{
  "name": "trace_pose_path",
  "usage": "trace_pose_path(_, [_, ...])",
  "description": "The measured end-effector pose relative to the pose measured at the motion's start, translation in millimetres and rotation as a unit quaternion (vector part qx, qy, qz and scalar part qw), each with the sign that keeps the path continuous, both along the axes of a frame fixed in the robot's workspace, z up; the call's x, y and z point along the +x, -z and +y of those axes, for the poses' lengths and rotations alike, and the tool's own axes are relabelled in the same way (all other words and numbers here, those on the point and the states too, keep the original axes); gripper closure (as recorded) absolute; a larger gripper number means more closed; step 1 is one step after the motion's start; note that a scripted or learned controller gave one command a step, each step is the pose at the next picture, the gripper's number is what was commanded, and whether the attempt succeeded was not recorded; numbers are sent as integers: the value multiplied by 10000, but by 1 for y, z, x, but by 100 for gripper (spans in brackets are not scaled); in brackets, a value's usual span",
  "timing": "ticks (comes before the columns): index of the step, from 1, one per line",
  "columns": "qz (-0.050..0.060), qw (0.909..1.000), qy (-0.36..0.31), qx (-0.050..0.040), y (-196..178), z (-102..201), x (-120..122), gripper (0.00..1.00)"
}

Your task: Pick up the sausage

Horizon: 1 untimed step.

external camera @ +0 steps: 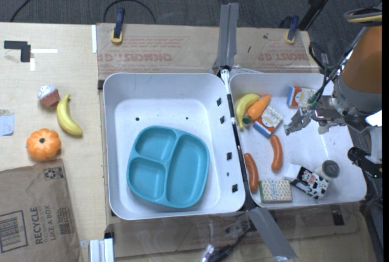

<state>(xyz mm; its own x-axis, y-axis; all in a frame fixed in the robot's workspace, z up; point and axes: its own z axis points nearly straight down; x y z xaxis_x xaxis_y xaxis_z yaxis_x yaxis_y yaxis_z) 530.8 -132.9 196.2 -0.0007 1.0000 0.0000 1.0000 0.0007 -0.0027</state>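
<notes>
Metallic and grey, the end effector [299, 123] hangs over the right bin [352, 197], and whether it is open or closed cannot be told from this slanted view; nothing visibly sits in it. Taking that end effector as the landmark, the sausage [276, 152] lies just below and slightly left of it, flat on the bin floor, apart from it. A second sausage [250, 171] rests farther down-left against the bin wall. Left of the end effector sit a carrot [258, 107] and a yellow banana [243, 109], with a small carton [267, 121] between. Far left, the other bin holds a blue divided plate [168, 166]. Judging from this, the pick is not yet done: descent, grasp and lift all remain.
</notes>
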Motion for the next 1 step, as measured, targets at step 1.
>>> trace_pose_path(1, [-9,9991,-421,0,105,22,-16,0])
